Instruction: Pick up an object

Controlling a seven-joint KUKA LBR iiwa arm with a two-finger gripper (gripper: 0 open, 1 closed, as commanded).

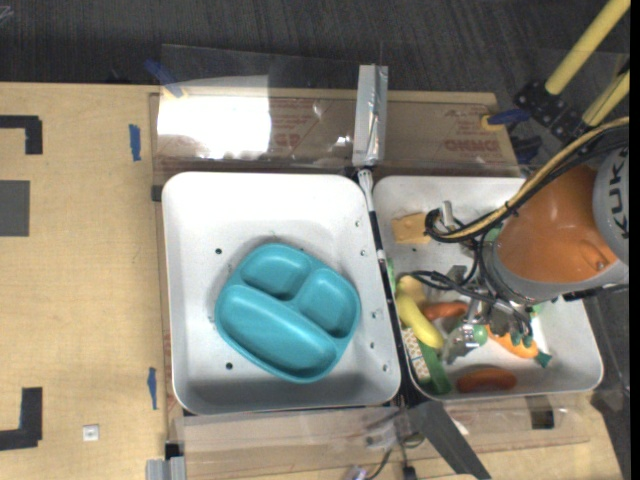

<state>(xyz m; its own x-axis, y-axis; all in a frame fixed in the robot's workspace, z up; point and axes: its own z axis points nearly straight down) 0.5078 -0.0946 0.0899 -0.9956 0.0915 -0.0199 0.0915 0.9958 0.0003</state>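
A divided tray lies in the left bin; the right bin holds food items, the claw among them.

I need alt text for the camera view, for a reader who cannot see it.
The grey arm with an orange band reaches down into the right white bin, its pincer low among small toy foods including a yellow banana. The left white bin holds a turquoise plastic divided plate.

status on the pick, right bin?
Gripper down in right bin among toys, grasp not confirmed. Banana and red piece close by. Teal tray alone in left bin.
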